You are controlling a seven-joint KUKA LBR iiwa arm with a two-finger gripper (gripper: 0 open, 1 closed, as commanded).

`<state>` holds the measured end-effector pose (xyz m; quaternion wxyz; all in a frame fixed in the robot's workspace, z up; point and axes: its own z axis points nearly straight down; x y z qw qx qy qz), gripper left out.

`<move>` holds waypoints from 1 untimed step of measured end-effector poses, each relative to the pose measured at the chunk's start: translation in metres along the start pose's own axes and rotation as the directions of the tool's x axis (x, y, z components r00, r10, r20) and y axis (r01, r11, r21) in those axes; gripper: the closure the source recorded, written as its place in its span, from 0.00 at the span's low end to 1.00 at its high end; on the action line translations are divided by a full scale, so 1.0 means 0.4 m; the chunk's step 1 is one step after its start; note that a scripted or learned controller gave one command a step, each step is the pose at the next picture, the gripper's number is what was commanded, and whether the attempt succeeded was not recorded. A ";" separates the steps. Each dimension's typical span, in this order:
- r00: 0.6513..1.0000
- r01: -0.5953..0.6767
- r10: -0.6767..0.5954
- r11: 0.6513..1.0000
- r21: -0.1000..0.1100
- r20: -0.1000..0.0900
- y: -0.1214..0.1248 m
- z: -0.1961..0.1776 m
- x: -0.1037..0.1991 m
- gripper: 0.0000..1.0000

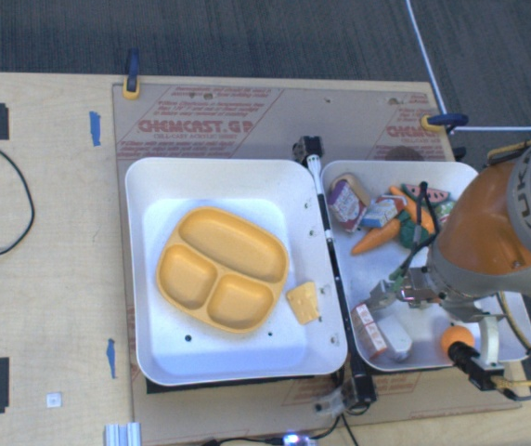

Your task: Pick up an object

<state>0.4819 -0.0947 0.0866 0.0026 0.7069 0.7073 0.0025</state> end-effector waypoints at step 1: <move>1.000 -0.001 0.001 1.000 -0.006 0.002 0.005 -0.027 -0.002 1.00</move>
